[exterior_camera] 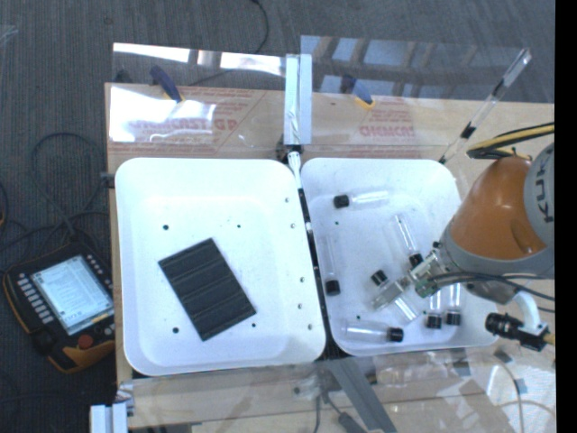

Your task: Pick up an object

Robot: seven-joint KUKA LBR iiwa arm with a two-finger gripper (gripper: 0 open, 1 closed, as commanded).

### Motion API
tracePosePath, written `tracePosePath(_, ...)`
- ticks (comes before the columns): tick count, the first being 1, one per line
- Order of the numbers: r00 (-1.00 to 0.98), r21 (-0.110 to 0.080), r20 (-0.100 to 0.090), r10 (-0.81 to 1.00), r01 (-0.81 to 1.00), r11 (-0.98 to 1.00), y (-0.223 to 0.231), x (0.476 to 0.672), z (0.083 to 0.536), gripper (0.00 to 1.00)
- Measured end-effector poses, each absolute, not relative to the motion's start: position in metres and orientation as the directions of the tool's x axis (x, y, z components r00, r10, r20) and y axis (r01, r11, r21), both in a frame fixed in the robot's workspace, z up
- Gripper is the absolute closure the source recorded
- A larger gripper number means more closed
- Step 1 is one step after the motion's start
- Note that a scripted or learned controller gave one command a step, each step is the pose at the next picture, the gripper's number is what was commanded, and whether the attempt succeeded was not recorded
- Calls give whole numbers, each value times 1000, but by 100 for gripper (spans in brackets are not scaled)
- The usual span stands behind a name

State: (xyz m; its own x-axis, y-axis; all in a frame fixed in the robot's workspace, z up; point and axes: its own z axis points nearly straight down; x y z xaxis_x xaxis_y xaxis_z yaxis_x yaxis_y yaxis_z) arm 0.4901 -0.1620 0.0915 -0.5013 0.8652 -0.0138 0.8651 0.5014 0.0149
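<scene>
A handheld control pendant (61,307) with a lit screen lies on the dark carpet (54,79) left of the bench, black cables (50,165) looping beside it. Behind the bins stand clear acrylic panels (203,97) — joined at an upright metal post (297,102).

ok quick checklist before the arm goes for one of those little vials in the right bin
1. Targets present: several clear vials with black caps lie in the right bin: ok.
2. Gripper over the right bin, low among the vials: ok.
3. Finger state: cannot tell, the wrist hides it.
4. A vial between the fingers: cannot tell.
5. Vials crowd together near the gripper, so a clean single pick is doubtful: not ok.
6. Dark ribbed pad lies in the left bin, away from the arm: ok.
</scene>
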Motion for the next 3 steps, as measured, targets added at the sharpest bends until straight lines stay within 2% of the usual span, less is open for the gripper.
tracePosePath(1,-566,14,-15,824,824,566,-218,550,91,0)
tracePosePath(2,-566,18,-16,824,824,567,-216,552,102,100)
tracePosePath(3,-566,18,-16,824,824,567,-216,552,102,0)
